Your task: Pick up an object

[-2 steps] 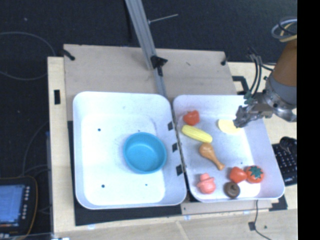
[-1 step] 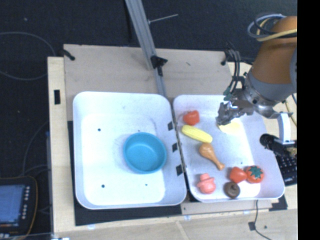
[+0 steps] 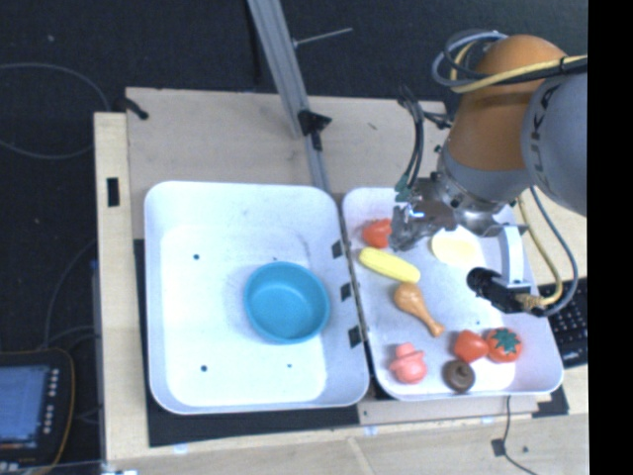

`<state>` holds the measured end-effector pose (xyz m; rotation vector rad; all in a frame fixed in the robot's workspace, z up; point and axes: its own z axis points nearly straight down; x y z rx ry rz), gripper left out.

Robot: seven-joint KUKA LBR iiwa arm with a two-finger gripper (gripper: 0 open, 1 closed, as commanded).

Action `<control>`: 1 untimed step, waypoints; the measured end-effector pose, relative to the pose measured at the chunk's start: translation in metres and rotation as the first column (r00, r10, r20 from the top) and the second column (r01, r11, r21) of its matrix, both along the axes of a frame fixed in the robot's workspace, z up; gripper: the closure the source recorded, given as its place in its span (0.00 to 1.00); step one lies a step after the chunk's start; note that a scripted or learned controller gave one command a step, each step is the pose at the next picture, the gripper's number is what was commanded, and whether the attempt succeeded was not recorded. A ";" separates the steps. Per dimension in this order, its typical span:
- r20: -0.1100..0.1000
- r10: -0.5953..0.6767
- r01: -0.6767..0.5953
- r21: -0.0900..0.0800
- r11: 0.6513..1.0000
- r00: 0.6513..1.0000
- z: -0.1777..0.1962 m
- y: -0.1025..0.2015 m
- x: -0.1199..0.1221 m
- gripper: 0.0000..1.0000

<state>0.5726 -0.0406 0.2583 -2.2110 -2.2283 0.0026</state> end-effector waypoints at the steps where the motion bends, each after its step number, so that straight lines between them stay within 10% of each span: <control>1: 0.000 0.001 -0.001 0.001 1.000 1.000 -0.008 0.061 0.008 1.00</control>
